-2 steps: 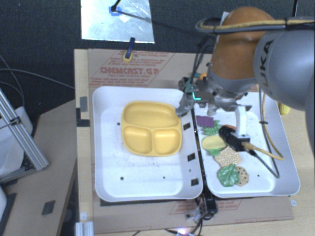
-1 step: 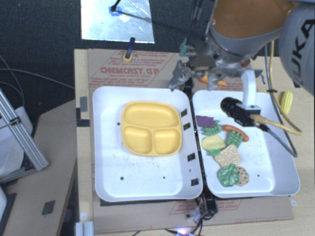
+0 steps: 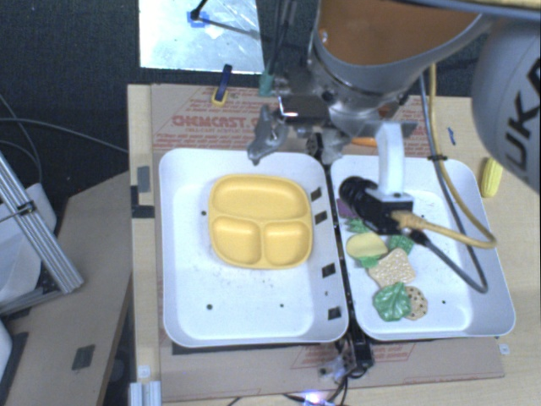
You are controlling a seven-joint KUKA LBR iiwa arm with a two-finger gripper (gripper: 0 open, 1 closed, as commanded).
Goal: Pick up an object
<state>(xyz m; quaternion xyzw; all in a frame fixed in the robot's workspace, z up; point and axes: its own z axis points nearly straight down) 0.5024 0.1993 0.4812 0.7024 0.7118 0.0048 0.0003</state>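
The gripper (image 3: 262,145) is seen poised over the far rim of the left bin (image 3: 182,252), just beyond the yellow tray (image 3: 259,221) and apart from it; whether it is released or clenched cannot be told. The tray is laid flat in the middle of that bin. In the right bin (image 3: 482,286), a yellow piece (image 3: 366,245), a cracker (image 3: 393,269), a leaf (image 3: 390,301) and a cookie (image 3: 415,304) are closely clustered on the side nearest the left bin.
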